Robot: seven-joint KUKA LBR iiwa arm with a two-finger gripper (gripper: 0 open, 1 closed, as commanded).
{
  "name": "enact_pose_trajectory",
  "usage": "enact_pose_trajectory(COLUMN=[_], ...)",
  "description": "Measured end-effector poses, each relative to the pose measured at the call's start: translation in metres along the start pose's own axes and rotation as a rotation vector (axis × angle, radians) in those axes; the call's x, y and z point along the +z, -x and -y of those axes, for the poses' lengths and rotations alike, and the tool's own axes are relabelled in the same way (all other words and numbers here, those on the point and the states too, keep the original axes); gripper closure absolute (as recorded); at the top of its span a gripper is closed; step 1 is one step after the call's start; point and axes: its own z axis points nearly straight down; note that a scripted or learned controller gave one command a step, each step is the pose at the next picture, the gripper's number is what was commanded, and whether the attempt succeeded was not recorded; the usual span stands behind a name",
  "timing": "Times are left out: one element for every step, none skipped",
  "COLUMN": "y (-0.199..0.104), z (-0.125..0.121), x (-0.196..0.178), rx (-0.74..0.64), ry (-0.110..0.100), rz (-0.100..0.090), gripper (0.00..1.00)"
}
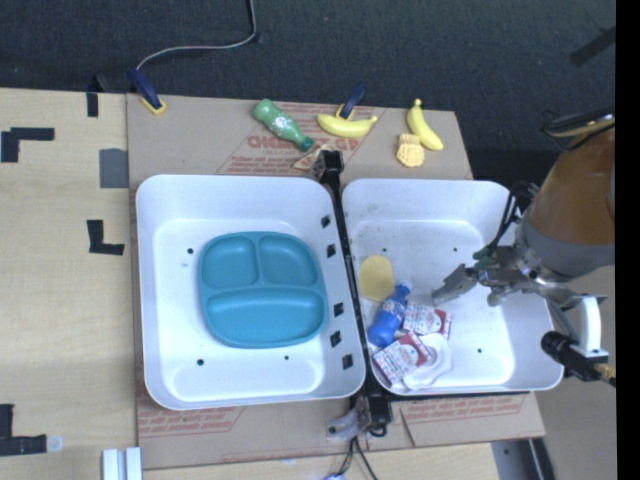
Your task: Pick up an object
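Left bin (pixel 160 268) holds a blue divided plate (pixel 263 289), lying flat near its centre. Right bin (pixel 480 203): yellow round piece (pixel 376 277) by the left wall, blue bottle (pixel 388 318) just below it, touching a crumpled red-and-white packet (pixel 417 345). Gripper (pixel 447 287) low over the bin floor, just right of the bottle, nothing visibly held; whether it is spread or pressed together cannot be told.
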Motion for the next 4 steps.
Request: enact_pose_trajectory(y=[-0.033, -0.048, -0.045, -0.046], z=[-0.020, -0.080, -0.092, -0.093], x=[0.087, 0.107, 0.107, 0.097], rx=[-0.001, -0.002, -0.001, -0.001], ry=[0.019, 0.008, 0.003, 0.007], rz=[0.000, 0.000, -0.001, -0.001], gripper=[0.00, 0.00, 0.00, 1.00])
